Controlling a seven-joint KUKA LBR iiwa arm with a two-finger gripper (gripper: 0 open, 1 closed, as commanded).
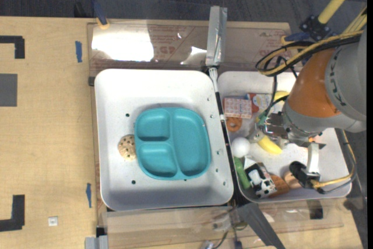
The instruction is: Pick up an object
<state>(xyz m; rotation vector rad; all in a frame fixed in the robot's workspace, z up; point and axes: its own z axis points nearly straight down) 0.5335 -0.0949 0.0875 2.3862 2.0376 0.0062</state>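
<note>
Lying nearest in the right bin (341, 151) are a green item (239, 169) and a white ball (240, 147). Beside the ball, a yellow object (270, 144) is overhung by the gripper (274, 127); its grip cannot be told. Farther left, a teal tray (173, 141) is seen.

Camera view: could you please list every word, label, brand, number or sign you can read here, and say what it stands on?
None can be read with certainty.
Clear plastic panel behind the bins: faint red print, too blurred to read.
Small red-and-white patterned box in the right white bin: print too small to read.
Grey arm housing: dark lettering at the frame's edge, cut off and unreadable.
Small white square sticker on the wooden bench: mark too small to read.
</note>
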